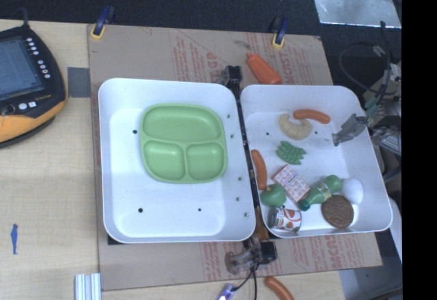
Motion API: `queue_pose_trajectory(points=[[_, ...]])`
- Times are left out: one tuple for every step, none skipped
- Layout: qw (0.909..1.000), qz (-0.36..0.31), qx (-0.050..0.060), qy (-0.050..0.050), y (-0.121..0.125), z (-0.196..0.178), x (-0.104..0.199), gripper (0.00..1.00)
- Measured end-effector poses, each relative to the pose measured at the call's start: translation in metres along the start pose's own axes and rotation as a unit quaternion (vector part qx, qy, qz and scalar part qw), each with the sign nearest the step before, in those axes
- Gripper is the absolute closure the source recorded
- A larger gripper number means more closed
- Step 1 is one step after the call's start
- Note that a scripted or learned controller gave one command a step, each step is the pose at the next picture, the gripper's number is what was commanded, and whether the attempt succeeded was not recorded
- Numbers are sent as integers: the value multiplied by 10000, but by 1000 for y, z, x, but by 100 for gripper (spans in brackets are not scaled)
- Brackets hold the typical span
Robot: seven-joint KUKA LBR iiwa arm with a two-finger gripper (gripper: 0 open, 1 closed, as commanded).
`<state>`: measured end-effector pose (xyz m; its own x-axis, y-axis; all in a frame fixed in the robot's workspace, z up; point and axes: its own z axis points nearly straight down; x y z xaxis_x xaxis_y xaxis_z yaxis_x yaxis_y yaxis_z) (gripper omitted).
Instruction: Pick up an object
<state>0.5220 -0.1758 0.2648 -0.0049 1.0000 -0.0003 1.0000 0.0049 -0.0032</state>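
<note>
The right white bin (pixel 369 175) holds several toy foods. A red sausage (pixel 311 115) and a pale pastry (pixel 295 126) lie at its back. A green pea pod (pixel 291 152) sits in the middle, and an orange sausage (pixel 259 167) runs along the left wall. At the front are a red-and-white carton (pixel 291 182), a green pepper (pixel 273 195), a green bottle (pixel 321 191), a white egg (pixel 352 190), a brown cookie (pixel 337 211) and a small can (pixel 285 219). My gripper (pixel 345 132) hangs over the bin's right rear part, just right of the red sausage, with nothing seen in it.
The left white bin (pixel 123 155) holds a green divided plate (pixel 183 143). An orange carrot (pixel 263 69) lies on the cardboard behind the bins, and another sausage (pixel 280 287) lies in front of them. A teach pendant (pixel 27 83) rests at the far left. Cables crowd the right edge.
</note>
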Motion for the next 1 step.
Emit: queue_pose_trajectory(points=[[10000,-5,18,-3,85,145,8,0]])
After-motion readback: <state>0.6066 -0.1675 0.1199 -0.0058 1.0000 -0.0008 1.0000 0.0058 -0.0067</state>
